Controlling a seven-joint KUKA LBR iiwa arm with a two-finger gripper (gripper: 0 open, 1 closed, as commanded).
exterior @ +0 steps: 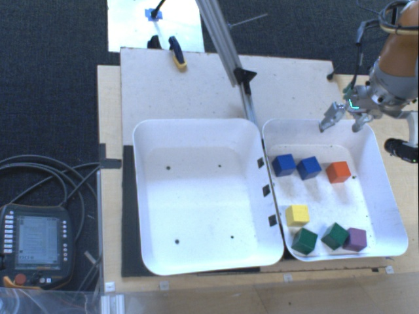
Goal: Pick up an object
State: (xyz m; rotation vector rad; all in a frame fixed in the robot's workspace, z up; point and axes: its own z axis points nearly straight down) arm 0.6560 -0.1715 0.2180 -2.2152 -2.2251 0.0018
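Nearest the camera, along the right bin's (386,195) front edge at about six o'clock, sit two green cubes (305,241), (336,235) and a purple cube (356,239), close together, the second green one just beside the purple. A yellow cube (297,214) lies just behind them toward the bin's left wall. Farther back, a row of three runs across the middle: two blue cubes (283,164), (309,167) almost touching, and an orange cube (338,172) at three o'clock from them, a little apart.

Beyond that row, at the bin's far rim around one o'clock, the gripper (344,118) hangs above the edge with its fingers spread and nothing between them. The left bin (196,136) lies alongside.

The pick seems not yet begun. The orange cube looks the best target: it is nearest the gripper and has free space on both flanks, whereas the blue pair would likely crowd one finger. A good approach would centre over it, align the fingers with two flat faces, then descend straight.
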